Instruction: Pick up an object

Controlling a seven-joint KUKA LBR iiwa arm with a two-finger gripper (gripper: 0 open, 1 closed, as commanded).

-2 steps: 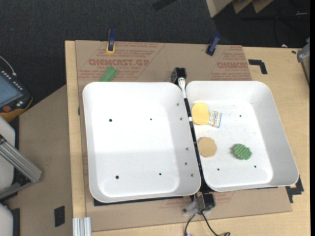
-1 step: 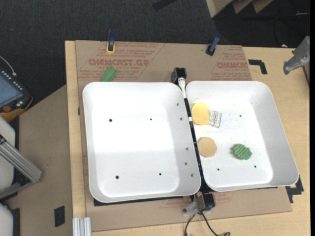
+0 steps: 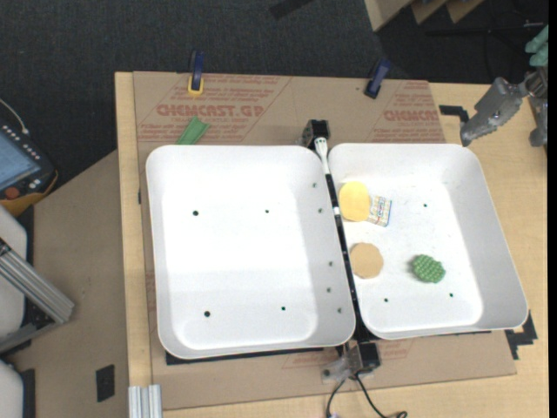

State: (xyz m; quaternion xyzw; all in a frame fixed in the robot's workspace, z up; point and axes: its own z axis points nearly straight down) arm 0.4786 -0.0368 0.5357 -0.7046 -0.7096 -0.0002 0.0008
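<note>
Watching from my remote station, I see the grey metal gripper [image 3: 489, 111] parked beyond the shallow white right bin [image 3: 487, 233] — open or shut, I cannot tell. Inside lie a round yellow disc [image 3: 354, 200], a tan cork-like disc [image 3: 366, 260] and a knobbly green lump [image 3: 427, 269] — all untouched.

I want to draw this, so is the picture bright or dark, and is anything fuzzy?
In the camera view, the two white bins, left bin and right bin, are brightly lit and nearly washed out; the floor behind is dark; the gripper at the right edge looks a bit blurry; the yellow ball and green lump look fairly sharp.
</note>
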